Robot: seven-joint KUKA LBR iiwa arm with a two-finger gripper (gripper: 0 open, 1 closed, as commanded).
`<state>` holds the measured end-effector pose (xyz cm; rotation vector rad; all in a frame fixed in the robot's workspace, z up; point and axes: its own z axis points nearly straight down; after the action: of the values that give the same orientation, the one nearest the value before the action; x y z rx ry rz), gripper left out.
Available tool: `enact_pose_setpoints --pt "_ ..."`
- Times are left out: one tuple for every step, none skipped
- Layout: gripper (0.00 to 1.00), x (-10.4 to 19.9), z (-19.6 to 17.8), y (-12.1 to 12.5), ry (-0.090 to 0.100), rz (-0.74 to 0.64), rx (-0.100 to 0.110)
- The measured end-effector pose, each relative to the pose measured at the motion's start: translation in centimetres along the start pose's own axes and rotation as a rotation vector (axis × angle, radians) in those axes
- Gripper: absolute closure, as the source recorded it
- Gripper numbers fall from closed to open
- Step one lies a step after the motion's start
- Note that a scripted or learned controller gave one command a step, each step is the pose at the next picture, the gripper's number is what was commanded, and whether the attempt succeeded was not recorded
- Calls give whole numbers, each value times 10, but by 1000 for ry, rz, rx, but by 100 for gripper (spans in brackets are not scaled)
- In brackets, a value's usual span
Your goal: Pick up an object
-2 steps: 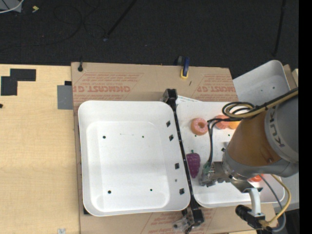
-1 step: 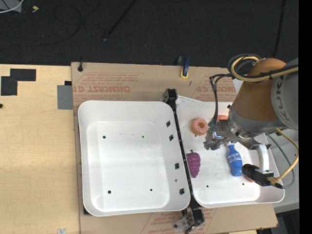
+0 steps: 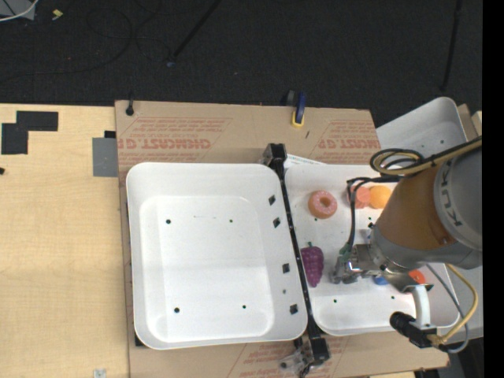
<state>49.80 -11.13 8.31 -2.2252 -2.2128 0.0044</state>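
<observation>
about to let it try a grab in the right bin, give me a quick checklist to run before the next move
1. Targets present in the right bin: ok. A pink ring, a purple grape-like piece and an orange object lie there.
2. Tool near a target: ok. It sits just right of the purple piece.
3. Tool centred over the purple piece: not ok. It looks offset to the side.
4. Nothing held already: cannot tell. The arm's body hides much of the tool.
5. Orange object fully visible: not ok. The arm covers part of it.
6. Divider between the bins clear of the purple piece: cannot tell. They lie close together.
</observation>
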Motion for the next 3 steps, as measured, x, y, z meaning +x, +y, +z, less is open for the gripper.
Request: enact_pose_setpoints --pt "100 27 -46 52 -1 -7 -4" --pt "100 9 -3 -25 1 -2 -1" --pt "100 20 -269 -16 -2 -9 -20"
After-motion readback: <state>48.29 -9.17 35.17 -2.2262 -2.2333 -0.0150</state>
